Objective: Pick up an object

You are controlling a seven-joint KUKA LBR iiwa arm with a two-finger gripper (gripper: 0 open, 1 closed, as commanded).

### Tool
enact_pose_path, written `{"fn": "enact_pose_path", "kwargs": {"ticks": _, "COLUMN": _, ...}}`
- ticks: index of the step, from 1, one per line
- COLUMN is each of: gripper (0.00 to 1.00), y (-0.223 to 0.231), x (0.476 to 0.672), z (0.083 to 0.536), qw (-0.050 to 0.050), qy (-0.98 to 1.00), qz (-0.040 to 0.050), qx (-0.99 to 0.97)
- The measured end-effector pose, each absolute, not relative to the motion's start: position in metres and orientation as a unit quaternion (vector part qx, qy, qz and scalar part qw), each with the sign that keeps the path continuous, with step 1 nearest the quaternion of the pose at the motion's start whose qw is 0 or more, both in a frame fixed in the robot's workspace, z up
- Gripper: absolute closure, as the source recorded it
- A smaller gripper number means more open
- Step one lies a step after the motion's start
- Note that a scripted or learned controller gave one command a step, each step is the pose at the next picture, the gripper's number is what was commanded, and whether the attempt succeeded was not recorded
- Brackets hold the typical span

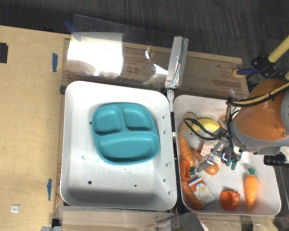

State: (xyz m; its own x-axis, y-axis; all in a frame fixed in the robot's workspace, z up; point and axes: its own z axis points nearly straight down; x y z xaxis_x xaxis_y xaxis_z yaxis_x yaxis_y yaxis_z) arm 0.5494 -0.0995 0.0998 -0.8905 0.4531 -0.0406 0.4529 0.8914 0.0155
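The right white bin (273, 180) holds several toy foods. A long orange carrot (185, 149) lies along its left wall, and a yellow fruit (209, 127) sits near the back. A small carton (202, 191), a red tomato (230, 199) and a short carrot with a green top (250, 188) lie at the front. My gripper (217, 156) hangs low over the middle of this bin, just above a small orange piece (211, 169). The arm's orange band (261, 118) hides the bin's back right corner.
The left white bin (75, 177) bears a teal divided plate (126, 133) near its middle. A clear plastic sheet and a taped metal divider (176, 61) stand behind the bins. Black cables (197, 126) loop over the yellow fruit.
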Motion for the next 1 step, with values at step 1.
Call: {"fn": "enact_pose_path", "kwargs": {"ticks": 1, "gripper": 0.00, "y": -0.1008, "x": 0.5407, "z": 0.0997, "qw": 0.022, "qy": 0.965, "qz": 0.0036, "qx": 0.263}}
